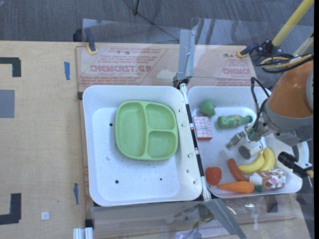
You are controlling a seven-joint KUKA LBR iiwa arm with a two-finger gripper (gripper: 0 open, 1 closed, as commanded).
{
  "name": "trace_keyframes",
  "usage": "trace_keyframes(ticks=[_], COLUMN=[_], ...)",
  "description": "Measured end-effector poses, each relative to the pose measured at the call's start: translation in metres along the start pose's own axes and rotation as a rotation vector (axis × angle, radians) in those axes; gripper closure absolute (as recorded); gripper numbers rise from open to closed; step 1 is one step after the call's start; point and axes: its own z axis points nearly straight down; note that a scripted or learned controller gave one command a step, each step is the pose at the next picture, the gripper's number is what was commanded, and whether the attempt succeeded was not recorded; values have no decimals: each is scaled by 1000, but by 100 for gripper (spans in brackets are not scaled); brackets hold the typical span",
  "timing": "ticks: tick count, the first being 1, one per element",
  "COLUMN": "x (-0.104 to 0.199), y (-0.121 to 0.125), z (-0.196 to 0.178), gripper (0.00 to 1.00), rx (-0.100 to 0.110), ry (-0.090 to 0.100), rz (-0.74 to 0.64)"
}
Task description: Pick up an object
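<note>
Looking down on the desk, you see the grey arm's pincer [242,142] low inside the right white bin [219,94], its fingers spread and closed on nothing, just beside the yellow banana [261,162] and below the green plastic bottle [233,120]. A light-green three-compartment plate [146,130] lies in the left white bin [99,133].
</note>
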Motion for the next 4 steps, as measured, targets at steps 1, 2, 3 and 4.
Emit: trace_keyframes(ticks=[1,2,3,4], x=[-31,-55,-57,-57], y=[57,94,91,93], z=[15,17,10,9], gripper=[0,0,100,0], rx=[14,57,62,57], ry=[8,28,23,22], rz=[375,385,390,389])
